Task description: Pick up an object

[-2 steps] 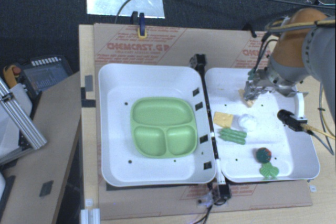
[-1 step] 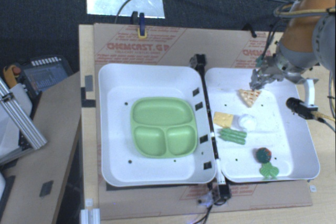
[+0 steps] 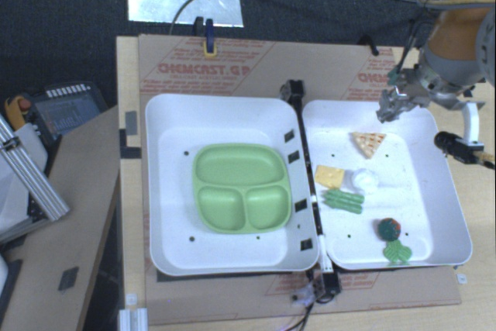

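Note:
In the right bin (image 3: 434, 190) lie a tan waffle-patterned wedge (image 3: 369, 142), a yellow cheese-like block (image 3: 329, 177), a small white piece (image 3: 363, 181), a green bean-like piece (image 3: 343, 201), a dark red and green ball (image 3: 389, 229) and a green leaf-shaped piece (image 3: 397, 251). My gripper (image 3: 387, 109) hangs over the bin's far edge, just up and right of the waffle wedge. Nothing shows between its fingers.
The left bin (image 3: 167, 190) holds a green three-compartment tray (image 3: 239, 187). A black divider strip (image 3: 304, 167) separates the bins. A pendant device (image 3: 66, 111) and a metal rail (image 3: 27, 170) sit at the left. A black fitting (image 3: 457, 145) juts beside the right bin.

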`<state>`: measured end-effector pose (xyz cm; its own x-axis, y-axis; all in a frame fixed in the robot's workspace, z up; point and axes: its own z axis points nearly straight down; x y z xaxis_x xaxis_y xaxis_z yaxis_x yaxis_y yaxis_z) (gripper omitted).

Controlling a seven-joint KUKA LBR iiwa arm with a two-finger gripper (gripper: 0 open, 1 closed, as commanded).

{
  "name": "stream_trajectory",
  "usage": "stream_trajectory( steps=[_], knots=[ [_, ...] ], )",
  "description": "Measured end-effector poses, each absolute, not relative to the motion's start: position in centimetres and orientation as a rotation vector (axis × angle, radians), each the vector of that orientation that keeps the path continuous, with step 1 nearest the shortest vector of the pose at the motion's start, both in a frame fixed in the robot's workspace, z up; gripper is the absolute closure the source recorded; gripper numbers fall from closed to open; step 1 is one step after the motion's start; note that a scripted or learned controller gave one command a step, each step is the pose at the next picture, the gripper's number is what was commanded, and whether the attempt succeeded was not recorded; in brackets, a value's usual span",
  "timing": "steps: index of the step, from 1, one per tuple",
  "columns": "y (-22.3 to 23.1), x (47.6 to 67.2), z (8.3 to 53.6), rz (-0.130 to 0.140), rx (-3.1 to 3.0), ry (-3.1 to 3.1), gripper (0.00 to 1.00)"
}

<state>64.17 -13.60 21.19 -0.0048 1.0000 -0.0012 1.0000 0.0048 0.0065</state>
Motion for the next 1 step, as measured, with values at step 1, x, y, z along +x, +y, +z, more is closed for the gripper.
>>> stream_trajectory(
  steps=[1],
  knots=[
    [-13.61, 64.34, 26.53, 0.007, 2.210, 2.223, 1.00]
  ],
)
